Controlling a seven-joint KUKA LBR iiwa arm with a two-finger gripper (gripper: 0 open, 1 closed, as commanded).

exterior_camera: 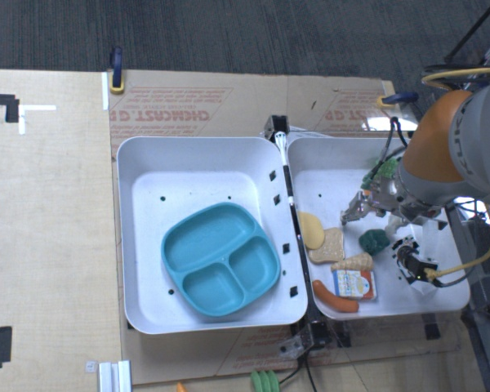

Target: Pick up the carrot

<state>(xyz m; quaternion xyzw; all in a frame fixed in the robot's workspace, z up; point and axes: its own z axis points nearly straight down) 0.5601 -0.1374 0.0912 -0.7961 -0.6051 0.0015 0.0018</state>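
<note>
My pincer (361,208) hangs over the right-hand shallow white plastic bin (331,160), and from this slant I cannot tell how wide it stands; nothing shows between its tips that I could call held.

The thing I take for the carrot is the long, smooth orange-red piece (336,297) lying at the near-left corner of that bin. Its hue runs rather red, so the naming is a judgement. I use the small printed carton with the blue border (354,282) as my landmark. The carrot lies touching or just beside the carton's near-left corner, its long axis slanting from the far left to the near right along the bin floor. My pincer is on the carton's far side, well apart from the carrot, with a pale tan slice (327,244) and a dark green lump (374,240) between.

So the move turns on coming toward the camera past the carton, and on setting the pincer across the slanted axis, not along it.
</note>
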